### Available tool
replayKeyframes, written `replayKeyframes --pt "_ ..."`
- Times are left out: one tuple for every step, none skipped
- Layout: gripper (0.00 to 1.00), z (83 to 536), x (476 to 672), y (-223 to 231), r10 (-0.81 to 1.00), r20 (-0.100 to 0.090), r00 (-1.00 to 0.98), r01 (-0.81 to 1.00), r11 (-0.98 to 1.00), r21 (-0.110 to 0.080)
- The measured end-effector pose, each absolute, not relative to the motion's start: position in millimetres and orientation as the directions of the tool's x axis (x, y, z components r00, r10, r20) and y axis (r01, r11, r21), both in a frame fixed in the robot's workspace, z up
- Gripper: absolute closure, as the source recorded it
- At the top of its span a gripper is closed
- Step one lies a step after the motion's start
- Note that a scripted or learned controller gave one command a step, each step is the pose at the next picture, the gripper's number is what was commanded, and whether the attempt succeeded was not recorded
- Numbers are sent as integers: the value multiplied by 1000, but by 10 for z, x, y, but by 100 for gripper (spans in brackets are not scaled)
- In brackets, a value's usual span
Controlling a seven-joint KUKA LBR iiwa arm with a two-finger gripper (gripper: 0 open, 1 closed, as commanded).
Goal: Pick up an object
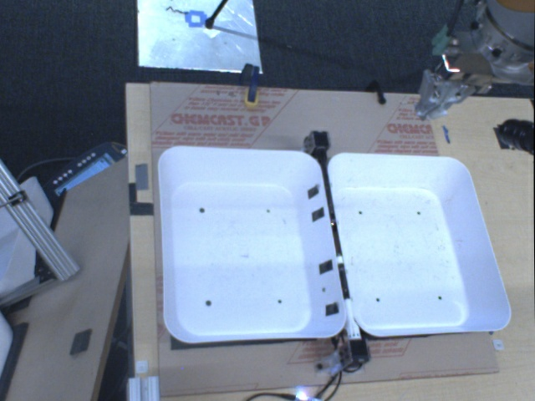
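Bins, both white, side by side on cardboard-topped bench; jaws state unclear.

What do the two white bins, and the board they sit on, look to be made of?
Left bin and right bin: probably moulded plastic, matte white, with rounded corners and smooth walls. Board: seemingly a sheet under tan protective paper with red repeated lettering; what lies beneath is unclear.

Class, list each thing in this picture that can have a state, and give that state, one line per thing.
Left bin: upright, flat on the bench.
Right bin: upright, flat, beside the left bin, joined along the middle edge.
Gripper: raised above the bench, beyond the right bin's far edge.
Arm: reaching in from the right, near the upper corner.
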State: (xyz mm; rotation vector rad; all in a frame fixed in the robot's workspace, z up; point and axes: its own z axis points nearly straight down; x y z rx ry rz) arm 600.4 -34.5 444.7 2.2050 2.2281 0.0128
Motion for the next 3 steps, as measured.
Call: replayKeyframes --pt "100 2973 6015 236 1000 2 -10 1000 10 -12" --pt "100 4664 5730 689 1000 4 -11 1000 11 19" --pt "100 5403 5921 769 1000 2 -6 1000 6 12"
